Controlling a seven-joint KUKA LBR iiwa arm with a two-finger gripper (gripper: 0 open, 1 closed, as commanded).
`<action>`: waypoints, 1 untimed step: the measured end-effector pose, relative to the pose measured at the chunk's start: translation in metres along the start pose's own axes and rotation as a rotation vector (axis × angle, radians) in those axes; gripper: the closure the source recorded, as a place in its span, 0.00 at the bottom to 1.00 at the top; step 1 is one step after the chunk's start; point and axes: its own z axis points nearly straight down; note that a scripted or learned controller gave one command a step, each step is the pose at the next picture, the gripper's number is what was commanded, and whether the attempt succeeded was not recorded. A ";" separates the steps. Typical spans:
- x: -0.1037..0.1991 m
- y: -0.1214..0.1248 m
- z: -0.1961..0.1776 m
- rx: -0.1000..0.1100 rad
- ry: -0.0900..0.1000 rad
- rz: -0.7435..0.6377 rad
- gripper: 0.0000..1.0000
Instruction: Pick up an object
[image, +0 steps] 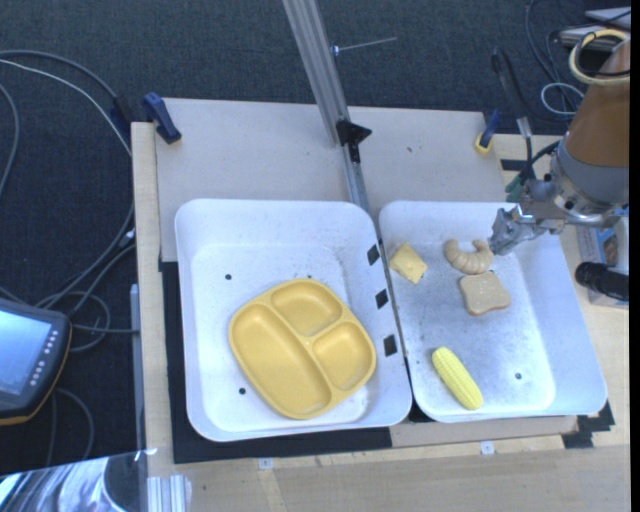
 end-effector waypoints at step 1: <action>0.056 0.014 0.009 0.002 0.000 0.000 1.00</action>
